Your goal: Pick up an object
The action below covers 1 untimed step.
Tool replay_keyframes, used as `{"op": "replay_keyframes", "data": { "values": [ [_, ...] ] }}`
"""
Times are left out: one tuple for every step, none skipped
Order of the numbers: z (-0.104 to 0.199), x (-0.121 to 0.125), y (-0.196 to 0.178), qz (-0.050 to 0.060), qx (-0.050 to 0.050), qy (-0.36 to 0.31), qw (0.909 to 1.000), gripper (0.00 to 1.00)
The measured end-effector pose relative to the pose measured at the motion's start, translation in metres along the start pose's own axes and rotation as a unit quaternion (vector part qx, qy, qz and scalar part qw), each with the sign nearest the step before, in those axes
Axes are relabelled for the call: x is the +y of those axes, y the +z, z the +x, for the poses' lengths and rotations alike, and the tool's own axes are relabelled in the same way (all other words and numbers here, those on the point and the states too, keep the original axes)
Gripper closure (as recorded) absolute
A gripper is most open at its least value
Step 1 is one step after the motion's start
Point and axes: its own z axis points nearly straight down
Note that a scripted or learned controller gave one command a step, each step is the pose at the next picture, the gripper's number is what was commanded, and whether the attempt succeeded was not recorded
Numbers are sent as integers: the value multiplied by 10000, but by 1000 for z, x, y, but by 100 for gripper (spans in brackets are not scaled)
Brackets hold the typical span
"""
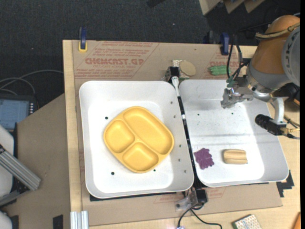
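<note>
The desk (71, 128) carries two white bins side by side: the left bin (90, 142) holds a yellow divided plate (138, 138) at the frame's centre. The right bin (267, 166) keeps the likely pickings, a tan block (235, 157) and a purple clump (204, 158), at lower right. The gripper (231, 98) hangs over that bin's upper part, well apart from both, nothing visibly in it; whether it is open I cannot tell.
</note>
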Motion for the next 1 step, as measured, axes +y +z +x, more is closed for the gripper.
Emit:
{"op": "replay_keyframes", "data": {
  "values": [
    [72, 0, -36, 11, 23, -45, 10000, 100]
  ]
}}
